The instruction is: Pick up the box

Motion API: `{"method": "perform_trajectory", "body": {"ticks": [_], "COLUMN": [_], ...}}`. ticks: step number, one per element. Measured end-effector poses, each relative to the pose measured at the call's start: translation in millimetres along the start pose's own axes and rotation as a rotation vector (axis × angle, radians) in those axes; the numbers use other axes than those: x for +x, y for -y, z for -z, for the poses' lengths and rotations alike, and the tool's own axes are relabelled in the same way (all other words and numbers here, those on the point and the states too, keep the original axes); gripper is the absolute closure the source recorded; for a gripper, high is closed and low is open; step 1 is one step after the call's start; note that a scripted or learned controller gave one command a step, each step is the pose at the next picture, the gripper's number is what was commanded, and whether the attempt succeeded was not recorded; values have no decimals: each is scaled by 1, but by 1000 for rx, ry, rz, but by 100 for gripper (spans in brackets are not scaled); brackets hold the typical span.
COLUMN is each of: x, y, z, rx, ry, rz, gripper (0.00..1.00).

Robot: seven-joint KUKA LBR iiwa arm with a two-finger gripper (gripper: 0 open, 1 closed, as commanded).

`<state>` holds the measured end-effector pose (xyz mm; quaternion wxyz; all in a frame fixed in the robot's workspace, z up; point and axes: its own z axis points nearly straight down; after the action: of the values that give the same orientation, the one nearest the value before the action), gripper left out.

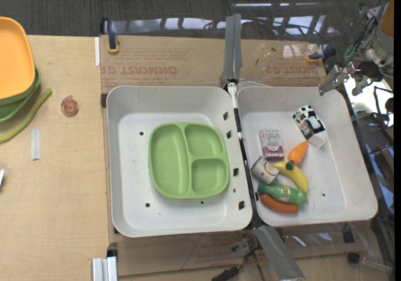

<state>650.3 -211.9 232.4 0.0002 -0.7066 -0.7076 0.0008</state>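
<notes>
One box (272, 143), pink and white and lying flat, sits near the left wall of the right bin (351, 167), toward its middle. We see a small can (265, 170) just near of it, almost touching, then a banana (297, 174), a carrot (298, 152), a green bottle (285, 194) and an orange sausage-like piece (280, 206) clustered at the near side. A black-and-white carton (309, 123) lies farther right, apart from the box. The left bin (125, 167) holds a green divided plate (189, 160). The pincer (343, 76) hangs over the far right corner of the right bin, well apart from the box; we cannot tell its state from here. We judge the grasp has not begun. The risks: the box lies flat and close to the bin wall, so a descent may clip the wall, nudge the can, or slide off the thin edges; the carton could also be mistaken for the target.
</notes>
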Motion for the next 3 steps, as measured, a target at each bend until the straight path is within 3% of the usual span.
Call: {"method": "perform_trajectory", "body": {"ticks": [1, 2, 3], "x": [86, 113, 111], "y": [39, 45, 45], "z": [-87, -141, -132], "rx": [1, 0, 0], "ry": [-1, -1, 0], "rz": [56, 172, 167], "gripper": [0, 0, 100]}}
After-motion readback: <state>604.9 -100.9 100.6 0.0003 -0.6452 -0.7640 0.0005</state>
